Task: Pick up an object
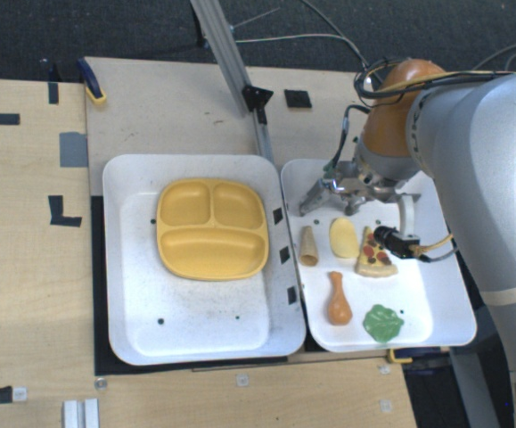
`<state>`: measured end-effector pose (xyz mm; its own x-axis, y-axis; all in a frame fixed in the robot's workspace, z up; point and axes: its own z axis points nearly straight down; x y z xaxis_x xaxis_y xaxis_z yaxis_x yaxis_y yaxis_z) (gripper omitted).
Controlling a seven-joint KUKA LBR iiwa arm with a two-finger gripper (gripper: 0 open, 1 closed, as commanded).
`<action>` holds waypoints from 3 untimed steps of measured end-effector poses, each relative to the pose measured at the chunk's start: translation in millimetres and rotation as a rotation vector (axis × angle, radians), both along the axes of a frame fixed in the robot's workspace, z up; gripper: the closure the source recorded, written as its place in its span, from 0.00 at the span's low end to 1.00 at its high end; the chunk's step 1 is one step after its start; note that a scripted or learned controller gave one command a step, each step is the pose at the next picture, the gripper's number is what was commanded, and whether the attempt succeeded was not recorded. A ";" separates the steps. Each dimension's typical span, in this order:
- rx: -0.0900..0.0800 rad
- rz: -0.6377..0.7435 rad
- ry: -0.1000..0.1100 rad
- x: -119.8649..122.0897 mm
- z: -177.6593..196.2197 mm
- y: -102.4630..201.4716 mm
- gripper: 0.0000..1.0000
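Note:
The right bin [436, 319] holds several toy foods: a tan cone [308, 244], a pale yellow lemon-like piece [344, 237], a pizza slice [376, 260], an orange drumstick [338, 298] and a green leafy piece [382, 323]. My gripper [331, 203] hangs over the bin's far end, just above the cone and the yellow piece. Its fingers are spread open, one grey finger [311, 201] slanting left toward the cone. Nothing sits between them. The wrist and orange band [400, 105] rise behind it.
A yellow divided plate [213, 228] lies in the left bin [133, 319]. A slanted metal pole [231, 61] comes down to the gap between the bins. A blue and yellow clamp [91, 80] sits at the bench's far left corner. The grey arm [480, 176] covers the right side.

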<state>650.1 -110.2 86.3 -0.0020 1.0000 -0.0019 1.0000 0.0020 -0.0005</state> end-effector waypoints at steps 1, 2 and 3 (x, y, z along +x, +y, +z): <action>-0.002 0.001 -0.004 0.8 10.9 -0.3 1.00; 0.002 0.000 -0.003 -6.5 60.1 5.3 1.00; 0.002 0.000 -0.002 -8.2 104.8 12.5 1.00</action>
